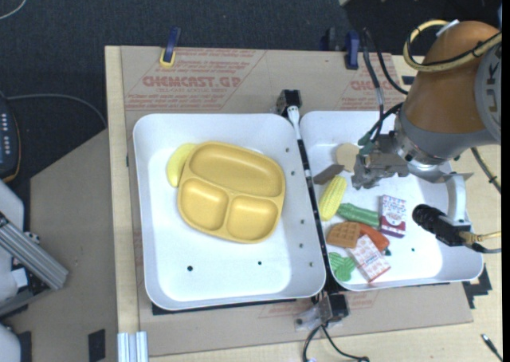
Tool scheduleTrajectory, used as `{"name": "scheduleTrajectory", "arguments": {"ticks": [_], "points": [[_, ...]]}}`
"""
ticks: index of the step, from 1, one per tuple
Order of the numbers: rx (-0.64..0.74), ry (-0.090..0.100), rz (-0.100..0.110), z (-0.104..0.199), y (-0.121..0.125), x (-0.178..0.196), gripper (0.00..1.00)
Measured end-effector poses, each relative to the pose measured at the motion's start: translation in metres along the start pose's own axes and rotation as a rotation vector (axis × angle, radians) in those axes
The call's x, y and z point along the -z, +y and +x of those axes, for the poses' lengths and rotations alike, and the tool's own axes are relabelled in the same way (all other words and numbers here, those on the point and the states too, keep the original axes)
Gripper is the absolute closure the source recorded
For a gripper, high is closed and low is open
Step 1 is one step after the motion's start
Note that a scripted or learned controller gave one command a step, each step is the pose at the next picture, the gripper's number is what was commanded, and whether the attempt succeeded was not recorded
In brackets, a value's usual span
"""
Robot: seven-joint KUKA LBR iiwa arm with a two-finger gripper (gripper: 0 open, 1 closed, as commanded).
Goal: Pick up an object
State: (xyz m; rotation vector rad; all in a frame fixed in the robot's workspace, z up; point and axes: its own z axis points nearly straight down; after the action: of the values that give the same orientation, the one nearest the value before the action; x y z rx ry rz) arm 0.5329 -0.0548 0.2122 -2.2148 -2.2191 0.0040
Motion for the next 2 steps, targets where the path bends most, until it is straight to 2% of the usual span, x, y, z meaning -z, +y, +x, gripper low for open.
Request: {"name": "scheduleTrajectory", "arguments": {"ticks": [1, 2], "points": [[0.000, 0.000, -0.001, 0.032, -0.039, 0.004, 1.00], [-0.002, -0.003, -0.008, 0.030, -0.050, 0.023, 1.00]]}}
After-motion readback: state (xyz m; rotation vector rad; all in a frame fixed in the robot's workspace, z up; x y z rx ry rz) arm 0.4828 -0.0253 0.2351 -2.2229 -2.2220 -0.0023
